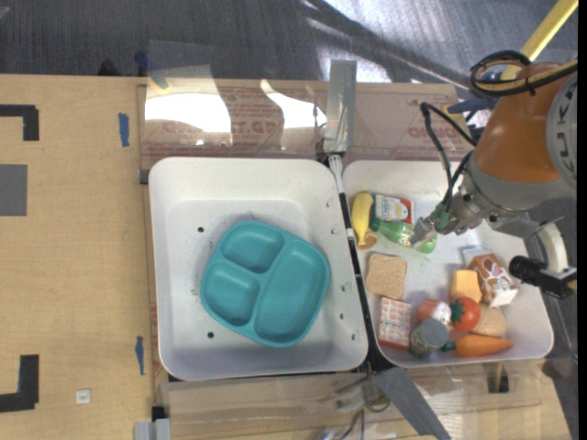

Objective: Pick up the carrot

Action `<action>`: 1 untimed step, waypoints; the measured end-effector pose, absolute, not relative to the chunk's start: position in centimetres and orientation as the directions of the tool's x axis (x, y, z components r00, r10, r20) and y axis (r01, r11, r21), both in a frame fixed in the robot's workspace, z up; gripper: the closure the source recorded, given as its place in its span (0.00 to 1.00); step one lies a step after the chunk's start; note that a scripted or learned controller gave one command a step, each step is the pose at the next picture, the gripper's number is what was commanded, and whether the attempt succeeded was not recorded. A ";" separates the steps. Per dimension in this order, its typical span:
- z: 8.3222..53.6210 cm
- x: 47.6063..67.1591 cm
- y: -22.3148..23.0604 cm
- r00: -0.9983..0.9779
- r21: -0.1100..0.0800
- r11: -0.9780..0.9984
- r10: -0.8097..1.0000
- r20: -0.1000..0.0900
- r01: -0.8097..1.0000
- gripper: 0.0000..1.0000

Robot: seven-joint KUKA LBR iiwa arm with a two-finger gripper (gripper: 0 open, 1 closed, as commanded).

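Orange carrot [482, 345] lies at the near edge of the right bin [535, 342], just beside a tomato [465, 314] and a grey lump [428, 336]. My claw [427, 232] hangs over green packaging [398, 233] farther back, so the carrot is toward the camera and a bit rightward. Claw state: can't tell. Long axis runs left-right, tip pointing right.

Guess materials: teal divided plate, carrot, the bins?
Teal three-compartment plate: looks like moulded plastic, matte, with uniform colour and soft rounded dividers. Small orange carrot at the right bin's near edge: probably a plastic toy, going by its flat, even orange and smooth surface, though it is too small to be sure. Shallow white bins: likely thin formed plastic, slightly glossy, with rounded corners and rims.
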State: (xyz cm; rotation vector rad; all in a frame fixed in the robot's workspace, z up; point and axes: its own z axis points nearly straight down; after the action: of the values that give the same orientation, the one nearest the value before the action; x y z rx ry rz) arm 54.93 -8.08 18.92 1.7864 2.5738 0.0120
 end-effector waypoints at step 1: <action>19.2 55.1 -2.3 -0.066 0.002 0.066 0.998 -0.001 0.998 1.00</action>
State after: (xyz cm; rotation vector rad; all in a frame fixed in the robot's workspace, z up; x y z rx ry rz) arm 55.05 -2.30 19.25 2.1463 2.2919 0.0015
